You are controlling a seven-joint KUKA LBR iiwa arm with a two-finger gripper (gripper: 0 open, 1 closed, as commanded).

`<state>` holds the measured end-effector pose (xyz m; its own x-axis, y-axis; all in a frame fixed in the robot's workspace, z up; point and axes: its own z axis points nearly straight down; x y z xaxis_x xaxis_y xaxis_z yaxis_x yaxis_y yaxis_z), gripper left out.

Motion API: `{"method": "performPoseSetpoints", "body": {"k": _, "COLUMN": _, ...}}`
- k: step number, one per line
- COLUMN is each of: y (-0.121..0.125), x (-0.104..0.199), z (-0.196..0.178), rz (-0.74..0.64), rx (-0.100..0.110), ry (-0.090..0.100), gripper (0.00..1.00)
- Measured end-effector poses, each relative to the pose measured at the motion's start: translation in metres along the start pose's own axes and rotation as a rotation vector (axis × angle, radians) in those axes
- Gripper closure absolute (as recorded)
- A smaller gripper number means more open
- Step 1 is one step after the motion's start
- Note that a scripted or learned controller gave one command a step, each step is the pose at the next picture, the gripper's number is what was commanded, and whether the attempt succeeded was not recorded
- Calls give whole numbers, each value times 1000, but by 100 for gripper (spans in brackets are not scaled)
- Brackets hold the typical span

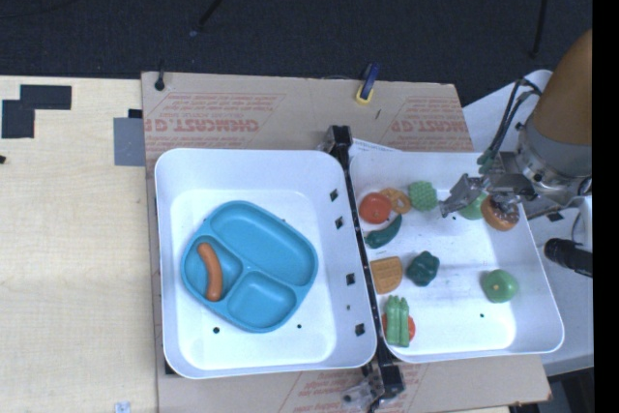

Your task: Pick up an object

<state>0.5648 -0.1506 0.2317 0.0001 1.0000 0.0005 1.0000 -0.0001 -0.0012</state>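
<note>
— Nearest the lens, what sits at the bottom edge?

— Cardboard sheet under both bins, its printed edge poking out below them. On it, the left bin and the right bin lie side by side, touching along a black divider.

— Biggest thing inside them?

— A blue sectioned plate in the middle of the left bin, with an orange sausage lying in its left compartment.

— And the arm?

— It comes in from the right, orange band high, grey wrist below. Its gripper hangs over the upper right part of the right bin. Something green shows at the fingertips, but the mechanism crowds it, so I cannot tell how the jaws stand or whether they grip it. A round orange-brown piece sits just beside the fingers.

— The other toys in that bin?

— Top left: a red tomato touching an orange ring, a light green knobbly piece just right of them, a dark green curved vegetable below. Mid left: an orange block beside a dark green pepper. A green apple lies to the right, well apart. A green-and-red bundle sits near the front left corner.
</note>
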Motion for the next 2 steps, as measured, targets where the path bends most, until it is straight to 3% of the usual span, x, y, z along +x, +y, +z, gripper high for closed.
{"method": "performPoseSetpoints", "body": {"k": 2, "y": -2, "x": 9, "z": 109, "rz": -1, "rx": 5, "ry": 1, "gripper": 0}}
